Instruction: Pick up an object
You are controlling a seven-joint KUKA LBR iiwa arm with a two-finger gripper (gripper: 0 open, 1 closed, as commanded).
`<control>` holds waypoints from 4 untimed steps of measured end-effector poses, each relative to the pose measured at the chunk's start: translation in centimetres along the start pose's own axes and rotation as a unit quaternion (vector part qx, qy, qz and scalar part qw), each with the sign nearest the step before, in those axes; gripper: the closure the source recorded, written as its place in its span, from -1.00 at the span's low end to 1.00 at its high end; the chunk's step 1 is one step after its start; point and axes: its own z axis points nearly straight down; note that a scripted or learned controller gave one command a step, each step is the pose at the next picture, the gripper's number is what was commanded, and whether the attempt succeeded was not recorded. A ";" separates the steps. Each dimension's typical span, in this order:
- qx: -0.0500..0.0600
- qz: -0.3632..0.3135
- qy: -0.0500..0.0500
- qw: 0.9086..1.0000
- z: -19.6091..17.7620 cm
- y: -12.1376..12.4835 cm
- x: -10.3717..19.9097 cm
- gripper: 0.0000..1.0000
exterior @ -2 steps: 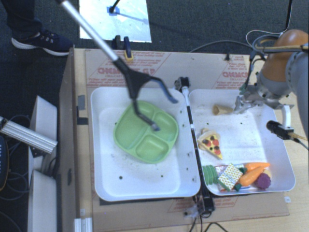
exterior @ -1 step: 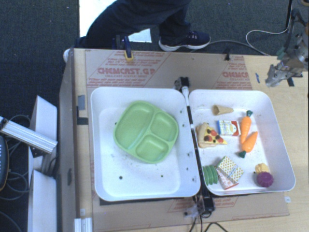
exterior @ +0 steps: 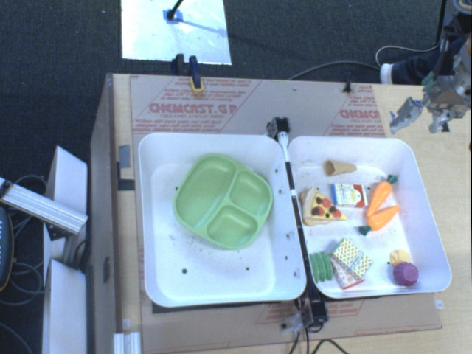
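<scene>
My gripper (exterior: 422, 120) hangs at the far right, above the bench beyond the back right corner of the right bin (exterior: 426, 198). Its fingers are spread open with nothing between them. Inside that bin lie a pizza slice (exterior: 321, 207), a small carton (exterior: 348, 195), two orange carrots (exterior: 379, 197) (exterior: 383, 218), a tan cone piece (exterior: 339, 168), a green pea pod (exterior: 321, 265), a patterned packet (exterior: 349, 260) and a purple fruit (exterior: 405, 273). None of them touches the gripper.
The left bin (exterior: 158, 220) holds a green divided plate (exterior: 223, 200). A black-clamped ridge (exterior: 293, 205) separates the two bins. Cables run over the bench behind the right bin. Dark floor surrounds the bench.
</scene>
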 end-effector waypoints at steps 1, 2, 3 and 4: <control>0.003 0.000 0.001 1.000 14.8 1.0 0.1 -1.00; -0.002 0.001 0.000 1.000 18.6 -3.4 1.1 -1.00; -0.005 0.000 -0.002 1.000 19.2 -2.8 2.3 -1.00; -0.006 0.002 -0.001 1.000 19.2 -7.8 2.9 -1.00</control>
